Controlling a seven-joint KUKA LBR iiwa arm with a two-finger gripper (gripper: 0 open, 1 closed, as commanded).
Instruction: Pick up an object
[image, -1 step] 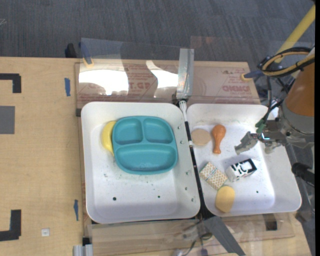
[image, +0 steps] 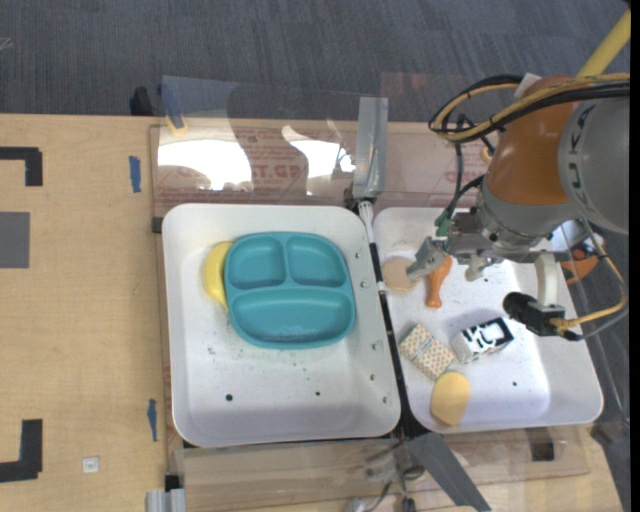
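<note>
Orange carrot (image: 436, 288) under gripper (image: 455, 262), right bin (image: 570, 395).
You can't tell the finger state from here.

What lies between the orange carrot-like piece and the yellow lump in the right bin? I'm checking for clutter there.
In the camera view, a small patterned packet lies between the orange piece and the yellow lump, on the right bin floor.

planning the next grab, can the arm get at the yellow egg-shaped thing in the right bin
Probably yes. The yellow egg-shaped thing lies uncovered near the right bin's front edge, apart from the patterned block; the gripper hangs over the same bin.
</note>
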